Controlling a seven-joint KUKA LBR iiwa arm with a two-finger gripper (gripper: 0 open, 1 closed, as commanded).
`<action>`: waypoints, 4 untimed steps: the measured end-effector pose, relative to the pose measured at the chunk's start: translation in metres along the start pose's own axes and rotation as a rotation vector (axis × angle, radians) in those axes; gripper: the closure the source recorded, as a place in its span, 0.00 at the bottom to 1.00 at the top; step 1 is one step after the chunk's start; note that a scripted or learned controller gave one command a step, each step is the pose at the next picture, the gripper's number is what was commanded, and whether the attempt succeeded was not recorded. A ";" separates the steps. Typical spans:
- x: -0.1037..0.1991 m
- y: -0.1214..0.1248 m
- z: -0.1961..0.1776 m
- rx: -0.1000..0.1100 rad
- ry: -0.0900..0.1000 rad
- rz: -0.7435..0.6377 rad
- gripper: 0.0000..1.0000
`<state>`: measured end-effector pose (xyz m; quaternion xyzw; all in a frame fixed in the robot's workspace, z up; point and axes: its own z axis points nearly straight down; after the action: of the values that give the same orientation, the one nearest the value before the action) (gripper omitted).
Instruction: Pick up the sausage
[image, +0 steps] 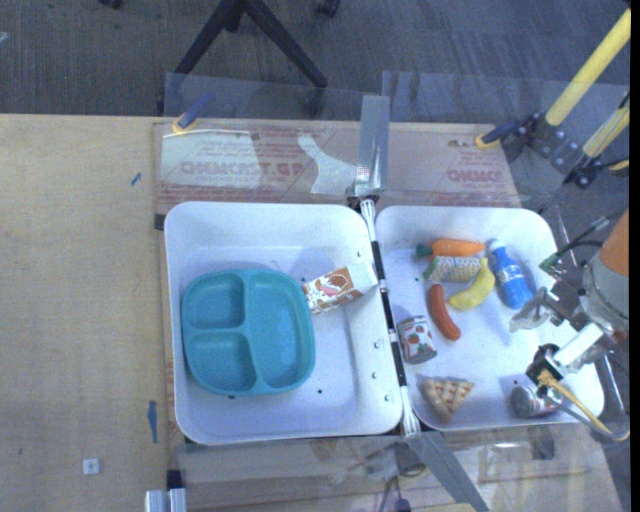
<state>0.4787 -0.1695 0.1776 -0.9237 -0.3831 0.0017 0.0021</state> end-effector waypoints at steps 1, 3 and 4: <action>-0.009 0.009 -0.003 -0.002 0.000 0.244 0.00; 0.001 0.000 -0.023 -0.002 0.001 0.553 0.00; 0.002 0.000 -0.032 0.000 -0.001 0.549 1.00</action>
<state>0.4804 -0.1679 0.2095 -0.9930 -0.1182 0.0026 0.0013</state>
